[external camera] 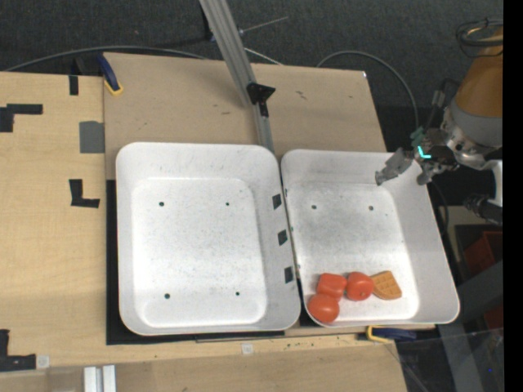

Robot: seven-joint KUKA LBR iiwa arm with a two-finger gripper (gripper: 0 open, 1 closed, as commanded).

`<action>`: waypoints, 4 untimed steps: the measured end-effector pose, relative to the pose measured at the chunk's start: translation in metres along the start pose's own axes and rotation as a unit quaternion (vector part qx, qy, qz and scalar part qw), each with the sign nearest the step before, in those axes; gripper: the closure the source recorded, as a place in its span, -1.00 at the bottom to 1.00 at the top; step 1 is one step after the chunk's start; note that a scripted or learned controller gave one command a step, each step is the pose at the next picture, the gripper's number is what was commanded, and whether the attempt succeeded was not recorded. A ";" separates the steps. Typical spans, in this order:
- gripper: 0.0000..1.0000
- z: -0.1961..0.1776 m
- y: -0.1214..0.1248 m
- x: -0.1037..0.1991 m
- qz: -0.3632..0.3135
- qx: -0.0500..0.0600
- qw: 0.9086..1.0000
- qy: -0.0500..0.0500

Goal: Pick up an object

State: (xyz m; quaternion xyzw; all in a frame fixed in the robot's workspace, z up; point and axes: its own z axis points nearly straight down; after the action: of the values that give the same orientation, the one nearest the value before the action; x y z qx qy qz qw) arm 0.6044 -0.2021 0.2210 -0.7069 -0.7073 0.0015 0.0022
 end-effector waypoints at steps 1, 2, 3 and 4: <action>-1.00 -0.002 0.001 0.000 -0.001 -0.002 1.000 -0.001; -1.00 0.051 0.009 0.007 -0.001 0.000 1.000 0.000; -1.00 0.095 0.007 0.012 -0.001 0.000 1.000 0.000; -1.00 0.135 0.007 0.013 -0.001 -0.001 1.000 -0.001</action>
State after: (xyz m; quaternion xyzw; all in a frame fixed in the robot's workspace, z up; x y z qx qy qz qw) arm 0.6103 -0.1892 0.0864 -0.7063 -0.7079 0.0015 0.0007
